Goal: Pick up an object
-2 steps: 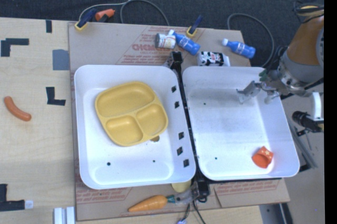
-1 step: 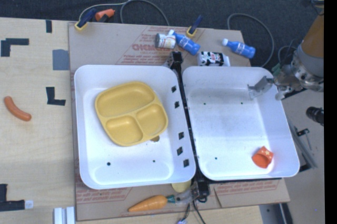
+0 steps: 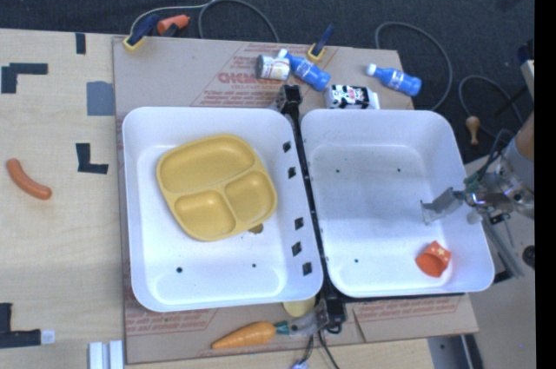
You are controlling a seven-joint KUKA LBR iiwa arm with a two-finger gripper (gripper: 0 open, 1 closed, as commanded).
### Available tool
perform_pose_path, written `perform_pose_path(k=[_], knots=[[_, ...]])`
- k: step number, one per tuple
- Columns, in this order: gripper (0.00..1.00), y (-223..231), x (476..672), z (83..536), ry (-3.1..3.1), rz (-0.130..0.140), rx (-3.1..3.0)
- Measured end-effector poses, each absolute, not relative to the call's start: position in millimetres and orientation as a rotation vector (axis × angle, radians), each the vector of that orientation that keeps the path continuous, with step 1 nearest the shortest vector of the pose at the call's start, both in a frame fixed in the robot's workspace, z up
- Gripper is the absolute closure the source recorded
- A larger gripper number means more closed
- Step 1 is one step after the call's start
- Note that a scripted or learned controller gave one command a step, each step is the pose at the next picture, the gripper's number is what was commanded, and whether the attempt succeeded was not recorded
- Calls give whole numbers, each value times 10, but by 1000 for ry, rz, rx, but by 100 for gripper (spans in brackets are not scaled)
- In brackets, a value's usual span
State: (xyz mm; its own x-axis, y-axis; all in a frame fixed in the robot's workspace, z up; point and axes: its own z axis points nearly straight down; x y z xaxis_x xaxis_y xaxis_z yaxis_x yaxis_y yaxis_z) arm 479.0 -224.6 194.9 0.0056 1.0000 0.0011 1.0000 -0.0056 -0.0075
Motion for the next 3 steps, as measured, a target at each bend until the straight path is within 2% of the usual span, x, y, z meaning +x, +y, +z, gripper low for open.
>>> perform_pose_path(k=[1, 2, 3], knots=[[0, -1610, 5683, 808, -2235, -3, -2219], [0, -1089, 6064, 866, -2233, -4, -2219], [0, -966, 6390, 858, -2227, -2, -2221]])
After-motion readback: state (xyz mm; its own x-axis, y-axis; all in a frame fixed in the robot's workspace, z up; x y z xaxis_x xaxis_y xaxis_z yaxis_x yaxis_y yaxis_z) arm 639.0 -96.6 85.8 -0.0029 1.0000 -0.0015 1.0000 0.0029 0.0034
